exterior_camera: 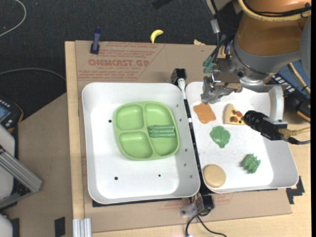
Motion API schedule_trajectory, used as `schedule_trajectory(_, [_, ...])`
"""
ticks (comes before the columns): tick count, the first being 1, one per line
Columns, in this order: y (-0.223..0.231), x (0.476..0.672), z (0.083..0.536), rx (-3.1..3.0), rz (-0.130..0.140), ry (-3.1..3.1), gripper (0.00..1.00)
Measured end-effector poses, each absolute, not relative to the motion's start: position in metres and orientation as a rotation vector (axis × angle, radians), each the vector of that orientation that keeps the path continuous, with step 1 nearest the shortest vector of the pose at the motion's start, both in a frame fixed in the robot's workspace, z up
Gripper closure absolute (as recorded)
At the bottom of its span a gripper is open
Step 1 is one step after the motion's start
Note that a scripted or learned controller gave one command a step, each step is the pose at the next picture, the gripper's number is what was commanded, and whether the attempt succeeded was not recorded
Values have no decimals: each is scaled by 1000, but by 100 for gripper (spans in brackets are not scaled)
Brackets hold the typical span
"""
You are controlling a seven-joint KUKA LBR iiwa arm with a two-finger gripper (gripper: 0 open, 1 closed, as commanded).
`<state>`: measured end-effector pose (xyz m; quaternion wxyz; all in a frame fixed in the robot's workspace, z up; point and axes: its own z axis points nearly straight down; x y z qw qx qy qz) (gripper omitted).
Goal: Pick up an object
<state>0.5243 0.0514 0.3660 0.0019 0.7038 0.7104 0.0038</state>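
My gripper hangs over the back left part of the right bin, just above an orange flat piece. A pizza slice toy lies to the right of that piece. Further forward lie a green leafy toy, a smaller green toy and a round tan bun. Nothing shows between the gripper's fingers.
The left bin holds a green divided plate with a green bean-like toy in its right compartment. A blue clip and a yellow banana toy lie beyond the bins.
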Motion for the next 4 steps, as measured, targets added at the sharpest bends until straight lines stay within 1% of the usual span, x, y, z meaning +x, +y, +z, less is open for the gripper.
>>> schedule_trajectory(1, [27, 571, 276, 2228, -10, 2220, 100])
schedule_trajectory(2, [98, 561, 254, 2217, -4, 2234, 100])
schedule_trajectory(3, [92, 497, 304, 2221, 0, 2226, 100])
schedule_trajectory(4, [53, 480, 456, 2214, 26, 2211, 100])
